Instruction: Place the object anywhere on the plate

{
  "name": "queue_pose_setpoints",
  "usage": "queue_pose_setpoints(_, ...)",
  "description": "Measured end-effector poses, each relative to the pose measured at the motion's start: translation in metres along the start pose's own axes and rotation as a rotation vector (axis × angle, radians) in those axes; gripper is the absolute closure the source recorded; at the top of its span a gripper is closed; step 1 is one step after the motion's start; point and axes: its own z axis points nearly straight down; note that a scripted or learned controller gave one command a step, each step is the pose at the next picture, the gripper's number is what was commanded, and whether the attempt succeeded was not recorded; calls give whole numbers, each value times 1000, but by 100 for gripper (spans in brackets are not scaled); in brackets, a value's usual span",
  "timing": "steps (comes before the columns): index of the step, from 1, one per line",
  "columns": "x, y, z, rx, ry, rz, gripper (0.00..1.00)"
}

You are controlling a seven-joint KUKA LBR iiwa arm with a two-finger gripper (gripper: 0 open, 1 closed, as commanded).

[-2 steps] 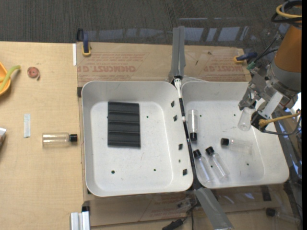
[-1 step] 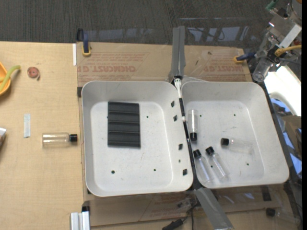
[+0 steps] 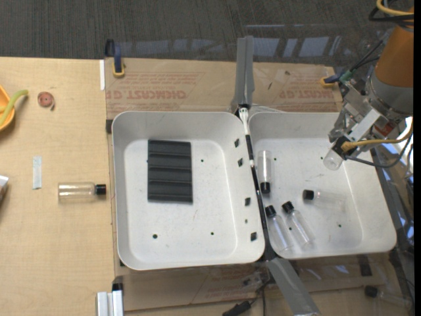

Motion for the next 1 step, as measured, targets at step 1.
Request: queue_pose_setpoints(1, 118, -32, -69, -2, 1, 142, 100)
